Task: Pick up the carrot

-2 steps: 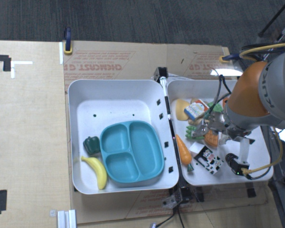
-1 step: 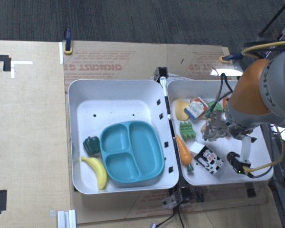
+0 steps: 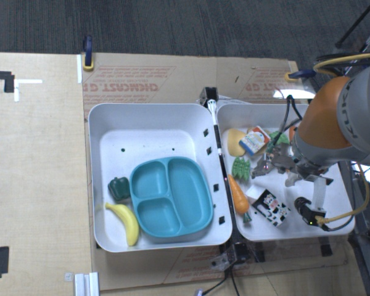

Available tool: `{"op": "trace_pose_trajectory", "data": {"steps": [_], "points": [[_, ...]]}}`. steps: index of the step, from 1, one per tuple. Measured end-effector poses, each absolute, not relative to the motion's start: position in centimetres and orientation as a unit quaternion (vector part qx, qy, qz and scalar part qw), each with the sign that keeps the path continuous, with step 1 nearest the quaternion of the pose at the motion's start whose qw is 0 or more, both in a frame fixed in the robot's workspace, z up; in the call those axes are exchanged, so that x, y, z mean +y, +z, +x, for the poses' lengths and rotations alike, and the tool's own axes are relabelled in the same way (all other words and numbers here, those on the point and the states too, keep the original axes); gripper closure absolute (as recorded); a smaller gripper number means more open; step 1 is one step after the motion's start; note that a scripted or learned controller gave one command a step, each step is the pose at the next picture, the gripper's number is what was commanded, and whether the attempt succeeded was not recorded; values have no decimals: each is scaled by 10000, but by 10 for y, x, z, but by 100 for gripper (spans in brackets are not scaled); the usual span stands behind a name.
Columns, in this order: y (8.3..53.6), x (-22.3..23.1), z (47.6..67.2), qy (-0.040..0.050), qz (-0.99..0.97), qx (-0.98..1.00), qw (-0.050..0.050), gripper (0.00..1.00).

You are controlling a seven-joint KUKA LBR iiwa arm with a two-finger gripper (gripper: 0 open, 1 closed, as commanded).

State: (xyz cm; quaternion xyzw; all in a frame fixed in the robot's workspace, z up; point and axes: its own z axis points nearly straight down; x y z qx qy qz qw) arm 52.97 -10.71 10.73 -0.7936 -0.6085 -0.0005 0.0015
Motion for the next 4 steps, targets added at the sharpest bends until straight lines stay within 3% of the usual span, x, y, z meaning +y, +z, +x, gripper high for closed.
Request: {"op": "trace_pose_trajectory", "data": {"steps": [1,2,3,4], "points": [[192,-18,647,16,-8241,-5665,-3,0],[190,-31,599,31,-7622,-6473,12,0],[191,-14,579,25,-7821,-6232,16,0],[191,-14,579,26,-7821,-6232,14,0]]}}
